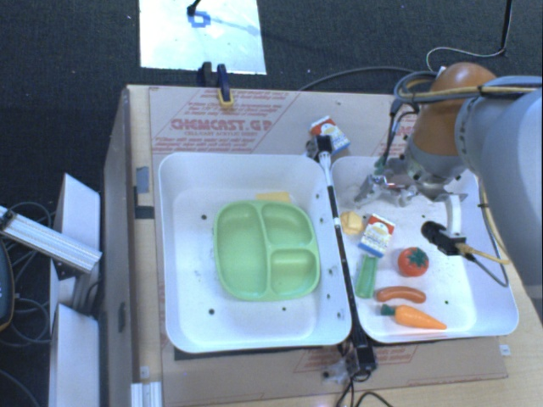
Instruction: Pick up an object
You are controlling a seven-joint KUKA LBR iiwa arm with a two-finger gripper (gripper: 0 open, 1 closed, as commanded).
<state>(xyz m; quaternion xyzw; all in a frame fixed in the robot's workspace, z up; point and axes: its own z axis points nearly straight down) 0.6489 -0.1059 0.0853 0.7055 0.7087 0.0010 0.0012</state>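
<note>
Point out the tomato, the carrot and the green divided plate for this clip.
tomato (413, 261), camera view, middle of its red body.
carrot (416, 317), camera view, middle of its orange length.
green divided plate (227, 261), camera view, floor of its large left compartment.

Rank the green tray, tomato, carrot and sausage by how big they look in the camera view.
1. Green tray, by far the largest.
2. Carrot.
3. Sausage, a bit shorter than the carrot.
The tomato is rounder but shorter; against the sausage it's too close to rank.

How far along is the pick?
Done: the arm has reached over the right bin, gripper near its back edge. In hand: nothing visibly gripped. Left: the grasp itself; tomato, sausage, carrot and small carton all lie on the bin floor.
</note>
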